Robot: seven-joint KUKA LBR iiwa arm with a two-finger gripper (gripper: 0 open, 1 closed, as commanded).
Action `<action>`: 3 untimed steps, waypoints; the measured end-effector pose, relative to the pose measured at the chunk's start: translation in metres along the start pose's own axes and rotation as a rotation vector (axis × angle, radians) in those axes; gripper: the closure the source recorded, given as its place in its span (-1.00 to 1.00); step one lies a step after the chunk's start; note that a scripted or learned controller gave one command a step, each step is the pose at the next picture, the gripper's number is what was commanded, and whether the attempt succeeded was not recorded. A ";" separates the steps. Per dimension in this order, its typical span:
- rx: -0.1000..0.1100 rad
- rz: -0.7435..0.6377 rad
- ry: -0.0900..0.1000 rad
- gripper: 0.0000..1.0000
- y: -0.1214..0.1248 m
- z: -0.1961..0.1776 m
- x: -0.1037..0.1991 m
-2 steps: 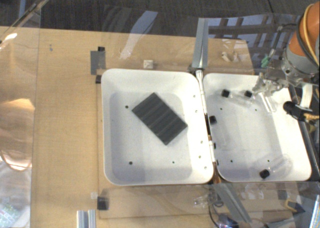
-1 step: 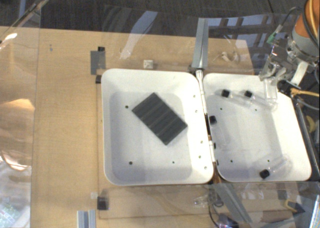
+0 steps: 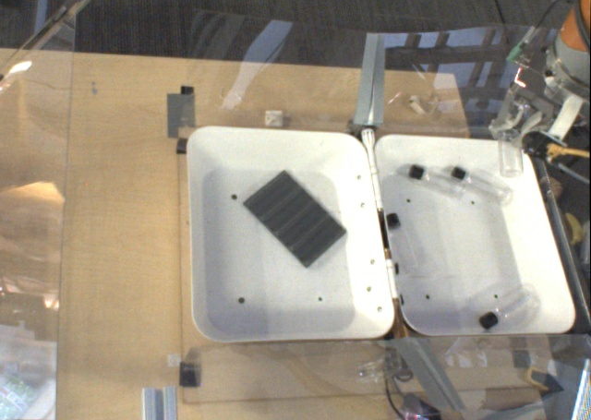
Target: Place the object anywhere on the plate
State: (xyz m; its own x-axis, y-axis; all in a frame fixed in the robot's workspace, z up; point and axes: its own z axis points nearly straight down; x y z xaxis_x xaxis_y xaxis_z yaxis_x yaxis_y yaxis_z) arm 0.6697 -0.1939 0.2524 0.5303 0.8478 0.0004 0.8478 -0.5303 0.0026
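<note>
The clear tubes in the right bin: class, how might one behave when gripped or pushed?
The tubes look round and lie on their sides, so a push would probably roll them. Their clear, smooth-looking walls suggest a slippery grip. They look thin and hollow, so likely light, perhaps breakable. The gripper is at the bin's far corner.

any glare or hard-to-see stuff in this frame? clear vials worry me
Camera view: glare streaks on the transparent panels at left and top; the clear vials in the right bin nearly vanish against the white, black caps giving them away; the dark plate in the left bin is high contrast; gripper sits soft at the corner.
</note>
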 end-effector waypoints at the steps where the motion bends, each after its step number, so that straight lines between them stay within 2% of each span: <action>1: 0.000 -0.046 -0.001 1.00 0.001 -0.009 -0.002; 2: 0.001 -0.102 -0.001 1.00 0.000 -0.009 0.001; 3: -0.001 -0.120 0.000 1.00 0.001 -0.064 0.000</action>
State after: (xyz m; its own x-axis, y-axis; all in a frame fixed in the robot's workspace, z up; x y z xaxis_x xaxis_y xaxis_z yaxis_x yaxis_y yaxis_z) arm 0.6699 -0.1947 0.3167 0.4250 0.9052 0.0001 0.9052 -0.4250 0.0037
